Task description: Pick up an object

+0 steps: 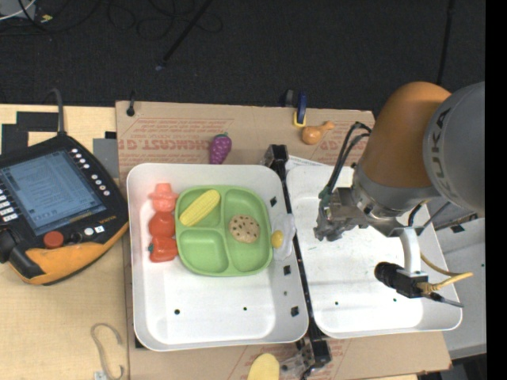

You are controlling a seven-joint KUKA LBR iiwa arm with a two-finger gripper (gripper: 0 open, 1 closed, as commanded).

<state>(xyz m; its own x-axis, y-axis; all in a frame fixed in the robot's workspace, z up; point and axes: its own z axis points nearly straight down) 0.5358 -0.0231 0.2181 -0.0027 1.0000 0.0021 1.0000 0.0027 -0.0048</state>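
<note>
Hand [326, 226] over right bin [380, 307]; left bin's [206, 315] green tray [207, 256] holds corn [198, 207], cookie [245, 228].

Grey arm with orange band is seen lowered over the right white bin [444, 311], its two-finger gripper [326, 229] near that bin's left wall.

In the left white bin [206, 323], a green three-compartment plastic tray [207, 253] is shown holding a yellow toy corn cob [198, 207] and a round chocolate-chip cookie [245, 228]; a red toy figure [162, 224] lies just beside the tray. A black-and-orange teach pendant [55, 204] is seen left of the bins.
</note>
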